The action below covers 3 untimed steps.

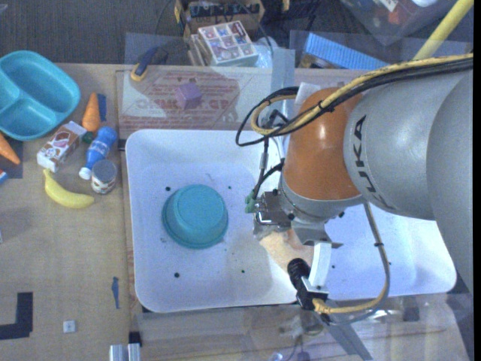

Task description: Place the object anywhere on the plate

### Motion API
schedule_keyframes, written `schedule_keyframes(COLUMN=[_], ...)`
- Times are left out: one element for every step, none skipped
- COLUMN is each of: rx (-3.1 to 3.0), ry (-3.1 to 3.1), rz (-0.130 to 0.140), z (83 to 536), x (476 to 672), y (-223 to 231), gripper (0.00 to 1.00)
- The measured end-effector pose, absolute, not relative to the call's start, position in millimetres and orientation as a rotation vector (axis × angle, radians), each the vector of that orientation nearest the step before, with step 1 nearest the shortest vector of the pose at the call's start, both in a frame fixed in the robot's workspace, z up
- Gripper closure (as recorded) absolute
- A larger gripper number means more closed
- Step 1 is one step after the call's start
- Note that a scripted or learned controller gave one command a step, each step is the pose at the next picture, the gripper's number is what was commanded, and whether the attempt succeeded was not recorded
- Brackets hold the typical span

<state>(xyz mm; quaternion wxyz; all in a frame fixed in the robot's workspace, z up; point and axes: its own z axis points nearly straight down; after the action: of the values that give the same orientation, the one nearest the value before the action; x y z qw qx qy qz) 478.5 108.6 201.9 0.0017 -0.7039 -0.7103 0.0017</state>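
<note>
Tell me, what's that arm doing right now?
Gripper low over the bins' shared edge, fingers hidden. Teal plate upside down in left bin. Tan object beneath wrist.

the arm (406,141) has a smooth grey shell with a dull sheen, and its orange band (319,153) is glossy and catches the light. the white bin (150,171) looks like smooth matt plastic. the teal plate (195,215) seems matt plastic too. the bench (60,277) has a pale, wood-like matt top. the banana (66,194) looks smooth and waxy.
</note>
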Motion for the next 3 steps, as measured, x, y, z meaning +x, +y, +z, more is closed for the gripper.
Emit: schedule_keyframes(rx=[-2.233,-2.278,-2.088], ry=[-2.21,-2.164,-2.345], rz=[0.0,0.0,0.003], z=[184.3,198.2,184.0], x=[509.2,524.1,488.1], y=[64.4,21.6,87.0], gripper=[1.0,1.0,1.0])
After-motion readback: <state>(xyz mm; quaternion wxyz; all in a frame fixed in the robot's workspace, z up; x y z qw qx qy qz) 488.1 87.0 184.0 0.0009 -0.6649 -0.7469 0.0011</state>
